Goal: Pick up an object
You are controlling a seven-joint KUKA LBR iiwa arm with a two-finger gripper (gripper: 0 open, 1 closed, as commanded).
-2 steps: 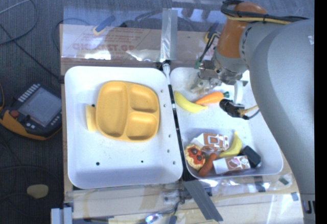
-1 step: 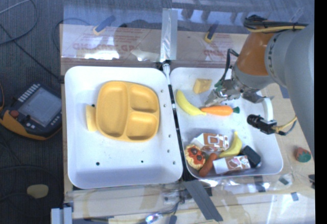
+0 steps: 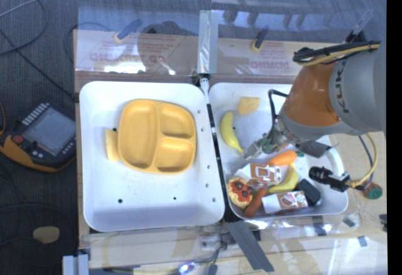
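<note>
Pincer (image 3: 260, 147) low in right bin (image 3: 217, 148), just right of banana (image 3: 230, 131), above the toy food pile; fingers slightly parted, nothing visibly between them. Carrot (image 3: 281, 159) just beside. Yellow divided tray (image 3: 156, 135) in left bin (image 3: 94, 161). Cheese wedge (image 3: 249, 104) near back wall.

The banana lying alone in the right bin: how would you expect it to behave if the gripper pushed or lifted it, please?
The banana looks like smooth, glossy toy plastic, so it is probably stiff, light and somewhat slippery. Its curved shape suggests a push would spin it rather than slide it straight. It lies near the bin wall, which may crowd a grasp.
</note>
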